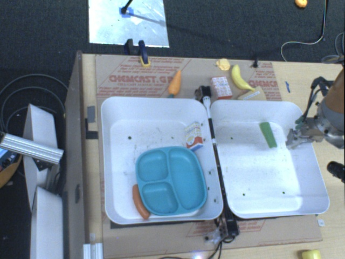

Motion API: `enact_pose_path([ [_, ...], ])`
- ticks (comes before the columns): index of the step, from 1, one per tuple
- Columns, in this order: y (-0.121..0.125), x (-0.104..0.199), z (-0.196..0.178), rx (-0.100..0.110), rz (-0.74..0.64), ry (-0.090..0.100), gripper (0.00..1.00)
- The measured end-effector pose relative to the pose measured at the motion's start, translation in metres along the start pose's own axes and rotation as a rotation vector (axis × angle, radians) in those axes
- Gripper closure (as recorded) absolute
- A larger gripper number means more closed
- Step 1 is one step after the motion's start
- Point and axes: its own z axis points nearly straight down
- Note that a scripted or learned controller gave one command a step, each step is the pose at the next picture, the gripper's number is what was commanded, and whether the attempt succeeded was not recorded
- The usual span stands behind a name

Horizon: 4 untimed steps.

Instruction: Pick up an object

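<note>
Looking down on the bench, we see the gripper [294, 138] at the right rim of the right bin [269, 198], the arm [333, 115] reaching in from the right; we cannot tell how its jaws stand, and nothing shows in its grasp; a green block [267, 134] lies in that bin's upper part, near the gripper but apart from it; the left bin [121, 123] holds a blue divided plate [170, 180], an orange sausage [140, 201] just beside the plate's left edge, and a small carton [194, 136] near its top right; a banana [240, 78] and a carrot [174, 83] rest on the bench behind the bins.
</note>
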Motion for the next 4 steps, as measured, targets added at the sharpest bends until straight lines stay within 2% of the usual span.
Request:
enact_pose_path([
  [1, 0.066, 0.018, -0.067, -0.014, -0.013, -0.002, 1.0],
  [2, 0.062, 0.016, -0.063, -0.005, -0.008, -0.001, 0.0],
  [3, 0.081, 0.009, 0.041, -0.004, -0.009, -0.001, 0.0],
  [4, 0.086, 0.02, 0.079, -0.003, -0.01, 0.0, 0.0],
])
